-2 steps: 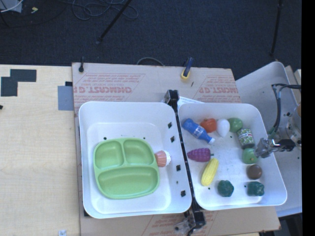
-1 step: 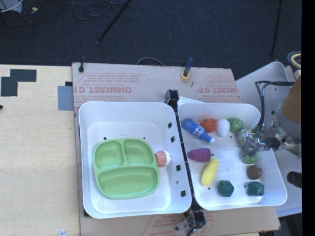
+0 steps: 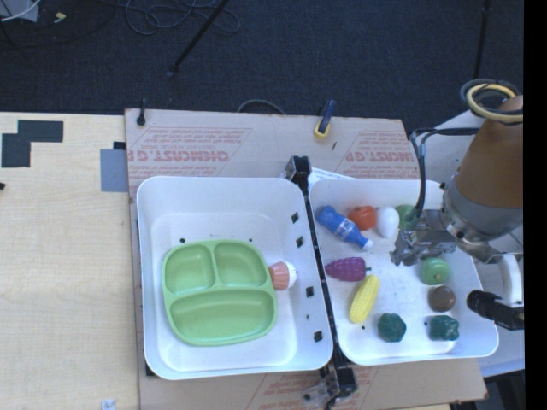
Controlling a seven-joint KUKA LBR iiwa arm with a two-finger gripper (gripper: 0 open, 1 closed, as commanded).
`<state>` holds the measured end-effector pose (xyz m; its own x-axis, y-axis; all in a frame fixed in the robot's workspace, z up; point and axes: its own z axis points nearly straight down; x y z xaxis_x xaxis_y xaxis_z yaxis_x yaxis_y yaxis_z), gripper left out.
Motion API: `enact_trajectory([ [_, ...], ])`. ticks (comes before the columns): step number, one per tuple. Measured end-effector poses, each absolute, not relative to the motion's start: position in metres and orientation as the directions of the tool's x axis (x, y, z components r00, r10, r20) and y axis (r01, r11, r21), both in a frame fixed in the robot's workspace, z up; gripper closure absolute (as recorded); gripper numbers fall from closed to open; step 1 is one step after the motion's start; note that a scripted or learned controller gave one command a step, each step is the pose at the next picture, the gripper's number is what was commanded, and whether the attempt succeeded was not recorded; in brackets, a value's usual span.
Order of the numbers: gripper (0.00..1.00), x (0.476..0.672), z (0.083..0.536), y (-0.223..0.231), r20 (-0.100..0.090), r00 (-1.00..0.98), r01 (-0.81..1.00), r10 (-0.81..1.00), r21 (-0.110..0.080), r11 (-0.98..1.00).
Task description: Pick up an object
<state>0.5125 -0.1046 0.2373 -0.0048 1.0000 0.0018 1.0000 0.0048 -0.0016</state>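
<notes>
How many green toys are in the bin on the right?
3, maybe more. A green apple lies by the end effector, and two dark green ones sit near the front: one beside the corn, one further right. The arm may hide others.

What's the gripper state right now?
Gripper: cannot tell open or shut; it sits low in the right bin beside the green ball.
</notes>
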Motion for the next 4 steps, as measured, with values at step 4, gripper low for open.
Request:
enact_trajectory([
  [4,1.00,0.523,0.218,-0.023,0.001,0.000,1.000,1.000,-0.005,0.000],
])
